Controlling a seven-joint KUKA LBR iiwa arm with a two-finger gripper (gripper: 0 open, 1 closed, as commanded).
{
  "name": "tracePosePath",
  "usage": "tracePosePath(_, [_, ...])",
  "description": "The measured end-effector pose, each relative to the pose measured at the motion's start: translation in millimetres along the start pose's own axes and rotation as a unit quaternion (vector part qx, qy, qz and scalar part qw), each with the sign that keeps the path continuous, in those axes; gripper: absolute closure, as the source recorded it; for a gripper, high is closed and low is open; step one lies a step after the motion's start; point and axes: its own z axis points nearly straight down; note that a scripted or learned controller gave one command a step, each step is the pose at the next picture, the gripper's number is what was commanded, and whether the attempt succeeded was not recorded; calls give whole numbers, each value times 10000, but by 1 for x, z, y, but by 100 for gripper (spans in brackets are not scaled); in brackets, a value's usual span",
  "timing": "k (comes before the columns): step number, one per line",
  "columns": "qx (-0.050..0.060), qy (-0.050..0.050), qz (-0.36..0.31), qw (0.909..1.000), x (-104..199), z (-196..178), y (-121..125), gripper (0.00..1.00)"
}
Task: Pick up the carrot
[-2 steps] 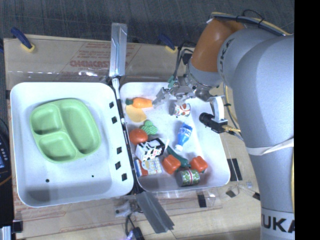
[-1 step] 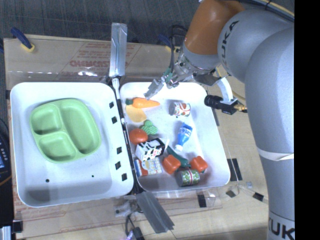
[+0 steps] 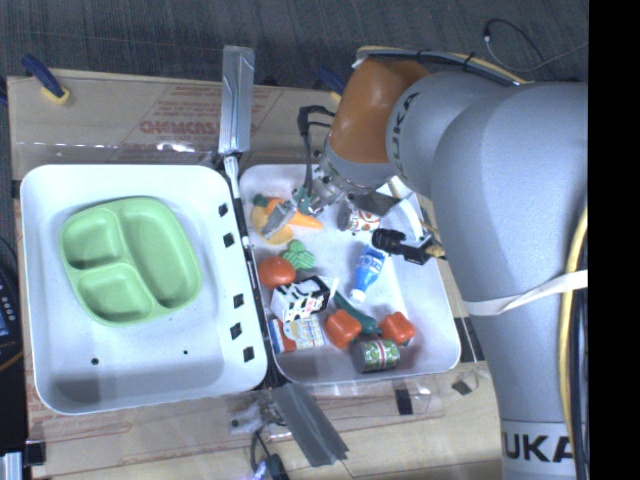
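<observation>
Hand [image 3: 303, 200] sits low over the carrot [image 3: 290, 220] in the right bin [image 3: 440, 298]; you cannot tell its state. Treat grasp and lift as pending.

Glossy white plastic bins [image 3: 60, 368], matt green plastic tray [image 3: 125, 258], smooth grey arm casing [image 3: 500, 168].

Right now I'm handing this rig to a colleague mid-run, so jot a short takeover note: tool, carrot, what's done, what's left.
Tool: down in the right bin, at its upper left corner, right over the carrot. Whether it is open or shut cannot be read from this view.
Carrot: orange, lying near the bin's left wall, among other toys.
Left bin: holds a green divided tray.
Done: arm has reached the carrot.
Left: confirm a grip, then lift the carrot clear of the bin.
</observation>
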Motion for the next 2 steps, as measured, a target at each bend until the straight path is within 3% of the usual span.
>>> tracePosePath(1, [-1,-8,-23,10000,0,-11,1,100])
tracePosePath(2, [-22,-11,387,9992,74,-126,43,100])
